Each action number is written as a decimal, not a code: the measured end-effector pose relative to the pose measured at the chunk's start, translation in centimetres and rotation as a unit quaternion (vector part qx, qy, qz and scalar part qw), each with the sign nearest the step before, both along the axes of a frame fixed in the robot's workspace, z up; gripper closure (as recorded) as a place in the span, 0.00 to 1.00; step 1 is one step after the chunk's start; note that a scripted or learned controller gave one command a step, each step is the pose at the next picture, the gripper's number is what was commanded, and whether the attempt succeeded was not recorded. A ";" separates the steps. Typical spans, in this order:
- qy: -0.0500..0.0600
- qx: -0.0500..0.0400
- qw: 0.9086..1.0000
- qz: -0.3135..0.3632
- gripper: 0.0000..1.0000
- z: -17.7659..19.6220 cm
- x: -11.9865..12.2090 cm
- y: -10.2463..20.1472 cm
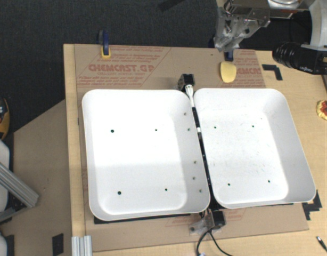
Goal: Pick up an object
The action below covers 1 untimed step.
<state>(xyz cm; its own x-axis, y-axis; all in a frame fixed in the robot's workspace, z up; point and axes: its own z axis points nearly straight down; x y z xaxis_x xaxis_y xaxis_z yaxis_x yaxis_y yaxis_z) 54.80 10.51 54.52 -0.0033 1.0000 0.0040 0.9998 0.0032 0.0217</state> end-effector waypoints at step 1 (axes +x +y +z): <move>0.018 -0.003 1.000 0.005 1.00 -13.8 -3.2 12.0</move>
